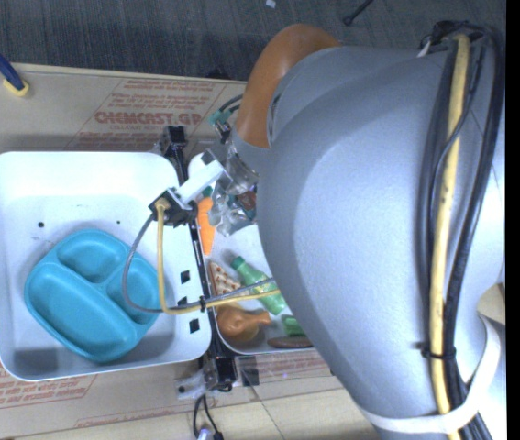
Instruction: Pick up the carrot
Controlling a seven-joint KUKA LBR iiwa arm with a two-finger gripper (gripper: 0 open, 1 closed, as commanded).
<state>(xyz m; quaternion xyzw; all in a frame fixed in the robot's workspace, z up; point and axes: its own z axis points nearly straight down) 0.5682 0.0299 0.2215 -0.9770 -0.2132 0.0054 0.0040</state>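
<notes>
The carrot (205,225) is a small orange stick lying along the left wall of the right bin (243,247), just past the divider. My gripper (226,203) hangs right beside it, close over its upper end, and its tip is partly lost in clutter and shadow. Whether it touches the carrot cannot be told. The grey arm with its orange band (282,71) covers most of the right bin.
A blue divided plate (94,291) lies in the left bin (76,159). A green bottle (258,276) and a brown rounded object (241,321) sit below the carrot in the right bin. A yellow cable (145,246) loops across the divider.
</notes>
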